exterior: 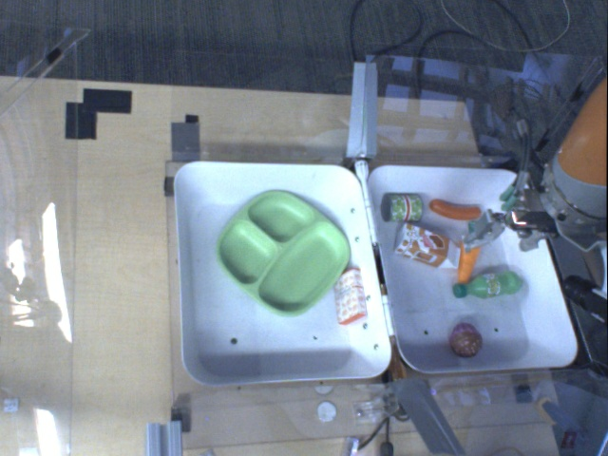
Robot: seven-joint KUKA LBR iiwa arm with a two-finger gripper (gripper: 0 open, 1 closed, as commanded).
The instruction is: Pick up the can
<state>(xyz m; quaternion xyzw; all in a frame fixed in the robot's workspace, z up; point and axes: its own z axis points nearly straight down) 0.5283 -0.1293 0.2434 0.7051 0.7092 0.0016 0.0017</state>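
- Can (402, 206) lying on its side in right bin (541, 335), far-left corner, just beside the divider wall between the bins; green label, dark end facing left.
- Gripper (494, 224) at right bin's right side, low over the bin floor, well apart from can; fingers look slightly parted, nothing between them, though small and blurred.
- Arm (579, 174) entering from right edge, orange band visible above grey wrist.
- Hot dog (455, 210) just right of can, lying across the bin, between can and gripper.
- Small white-and-red carton (422, 245) flat, just below can, tilted.
- Carrot (465, 261) right of carton, upright in frame, just below gripper fingertips; touching or not, cannot tell.
- Green bottle (487, 285) on its side below carrot, cap end pointing left, near carrot's lower tip.
- Dark reddish round fruit (465, 340) near right bin's near edge, apart from the rest.
- Left bin (204, 331) holding green three-compartment plate (284, 251), centred, tilted diagonally.
- Second can-like white-and-red container (351, 295) in left bin, lying against plate's lower-right edge, near the divider.
- Black cables (418, 36) looped on dark floor behind the bench.
- Black L-shaped mark (95, 110) on wooden bench top (95, 302), far left.
- Clear panel with glare along bench's left side.
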